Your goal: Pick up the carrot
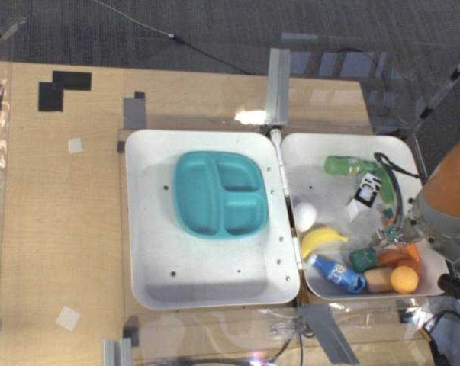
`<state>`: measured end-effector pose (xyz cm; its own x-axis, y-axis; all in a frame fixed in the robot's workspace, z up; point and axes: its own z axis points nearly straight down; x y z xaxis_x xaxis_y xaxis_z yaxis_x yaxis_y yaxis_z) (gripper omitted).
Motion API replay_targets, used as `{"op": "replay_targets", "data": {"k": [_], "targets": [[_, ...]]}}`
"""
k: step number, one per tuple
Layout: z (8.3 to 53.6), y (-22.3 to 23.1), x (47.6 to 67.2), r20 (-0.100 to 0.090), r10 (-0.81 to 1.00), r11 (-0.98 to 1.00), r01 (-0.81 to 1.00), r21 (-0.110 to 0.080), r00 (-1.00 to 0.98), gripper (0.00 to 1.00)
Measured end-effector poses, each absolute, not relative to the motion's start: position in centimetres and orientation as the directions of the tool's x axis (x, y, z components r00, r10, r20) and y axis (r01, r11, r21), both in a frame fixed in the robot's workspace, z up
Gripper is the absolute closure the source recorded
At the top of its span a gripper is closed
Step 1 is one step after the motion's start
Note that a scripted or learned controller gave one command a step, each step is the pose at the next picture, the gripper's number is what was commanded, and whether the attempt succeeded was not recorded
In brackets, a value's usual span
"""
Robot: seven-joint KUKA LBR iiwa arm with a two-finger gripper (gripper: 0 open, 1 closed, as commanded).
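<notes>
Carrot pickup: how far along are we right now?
Approach looks done: the hand is low over the right bin, right by the carrot. In hand: closing in on it. Left: a confirmed grip and the lift; the carrot lies among the other items, and I can't tell if it's gripped.

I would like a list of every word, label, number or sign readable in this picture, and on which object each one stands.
No text can be read.
Black-and-white square tag on the arm, over the right white bin: a pattern, not letters.
Blue plastic bottle in that bin: pale marks, too blurred to read.
Black L-shaped mark on the wooden bench: a plain shape, no writing.
</notes>
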<state>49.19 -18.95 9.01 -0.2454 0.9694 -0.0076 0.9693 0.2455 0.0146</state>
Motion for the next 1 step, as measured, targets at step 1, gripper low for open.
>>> {"op": "replay_targets", "data": {"k": [1], "targets": [[8.96,-18.93,49.21,0.001,0.983,-0.182,0.983,0.015,0.183,1.00]]}}
